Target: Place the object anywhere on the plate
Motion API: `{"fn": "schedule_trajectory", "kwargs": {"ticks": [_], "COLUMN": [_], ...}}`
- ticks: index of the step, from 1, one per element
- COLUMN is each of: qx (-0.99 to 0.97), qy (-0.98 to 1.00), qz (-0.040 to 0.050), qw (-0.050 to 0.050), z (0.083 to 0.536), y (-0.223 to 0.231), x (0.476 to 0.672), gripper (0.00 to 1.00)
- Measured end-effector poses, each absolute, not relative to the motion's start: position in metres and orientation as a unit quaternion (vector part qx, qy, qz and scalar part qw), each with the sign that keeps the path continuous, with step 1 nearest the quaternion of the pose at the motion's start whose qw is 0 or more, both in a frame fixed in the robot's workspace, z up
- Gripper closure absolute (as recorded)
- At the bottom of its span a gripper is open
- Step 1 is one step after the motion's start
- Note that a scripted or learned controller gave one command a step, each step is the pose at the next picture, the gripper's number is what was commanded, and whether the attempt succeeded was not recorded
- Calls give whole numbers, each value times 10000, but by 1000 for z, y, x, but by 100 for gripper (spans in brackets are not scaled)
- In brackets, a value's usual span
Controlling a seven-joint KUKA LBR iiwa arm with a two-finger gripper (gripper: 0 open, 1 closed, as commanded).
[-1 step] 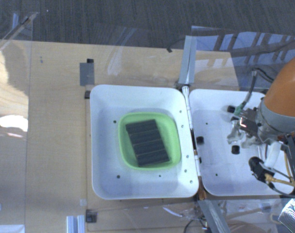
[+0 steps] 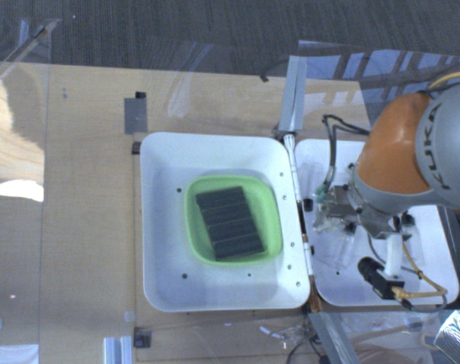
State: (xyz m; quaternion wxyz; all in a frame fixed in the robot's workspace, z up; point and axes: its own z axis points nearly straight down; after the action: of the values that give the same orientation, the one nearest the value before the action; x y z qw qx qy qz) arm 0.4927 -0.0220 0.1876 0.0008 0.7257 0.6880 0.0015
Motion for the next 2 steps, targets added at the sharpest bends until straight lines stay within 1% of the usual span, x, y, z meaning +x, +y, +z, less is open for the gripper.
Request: {"fn": "schedule_trajectory", "kwargs": {"ticks": [1, 2], "qx": [6488, 6489], "qy": [7610, 7609], "qz": [19, 19], "qw": [11, 12], "z": [185, 185], "y": [25, 25], "x": [489, 489], "gripper": [100, 0]}}
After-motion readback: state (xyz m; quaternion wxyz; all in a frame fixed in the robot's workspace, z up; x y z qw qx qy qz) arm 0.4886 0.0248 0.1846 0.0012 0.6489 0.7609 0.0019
